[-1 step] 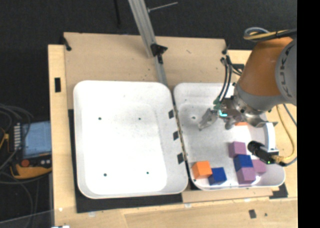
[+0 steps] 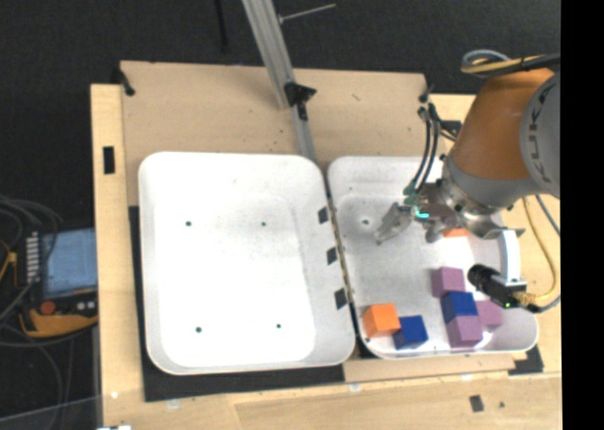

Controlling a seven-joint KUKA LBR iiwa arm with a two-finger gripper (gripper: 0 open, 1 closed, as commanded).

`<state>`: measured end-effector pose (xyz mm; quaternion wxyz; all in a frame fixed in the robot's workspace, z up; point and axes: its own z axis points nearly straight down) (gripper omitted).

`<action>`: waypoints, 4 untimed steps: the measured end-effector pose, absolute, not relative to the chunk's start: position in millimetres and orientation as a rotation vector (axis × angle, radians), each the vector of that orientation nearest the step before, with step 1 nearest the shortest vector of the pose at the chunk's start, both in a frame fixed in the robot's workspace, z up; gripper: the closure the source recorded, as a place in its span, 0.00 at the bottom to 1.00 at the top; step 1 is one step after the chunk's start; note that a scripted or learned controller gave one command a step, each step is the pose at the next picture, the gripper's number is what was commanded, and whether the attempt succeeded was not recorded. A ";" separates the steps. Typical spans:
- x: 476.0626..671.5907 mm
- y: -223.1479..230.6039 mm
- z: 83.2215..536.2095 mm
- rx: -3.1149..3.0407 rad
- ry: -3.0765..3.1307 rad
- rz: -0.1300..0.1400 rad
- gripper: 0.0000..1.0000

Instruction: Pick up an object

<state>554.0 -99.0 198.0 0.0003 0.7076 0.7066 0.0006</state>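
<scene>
Since the step in hand is still the approach, notes run from the hand outward:

hand: (image 2: 392,223) in the right bin's upper-middle, just right of frame centre; fingers look spread with nothing between them, so open and empty.
arm: grey with orange band, reaching in from the right edge.
targets: blocks clustered at the bin's lower edge, well apart from the hand. orange block (image 2: 381,319) touching blue block (image 2: 411,331); purple block (image 2: 448,280) above a second blue block (image 2: 460,306) and more purple ones (image 2: 464,328).
right bin: (image 2: 363,178) bare floor under the hand.
advice: probably go for orange, its left side is free; straddle it, descend fully before closing.
risk: the packed purple/blue stack likely blocks the fingers.
</scene>
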 end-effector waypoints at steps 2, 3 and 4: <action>548.0 -100.8 96.6 2.223 2.215 0.000 0.00; 549.2 -101.5 109.3 2.231 2.205 0.006 1.00; 553.7 -95.4 167.2 2.216 2.222 0.003 1.00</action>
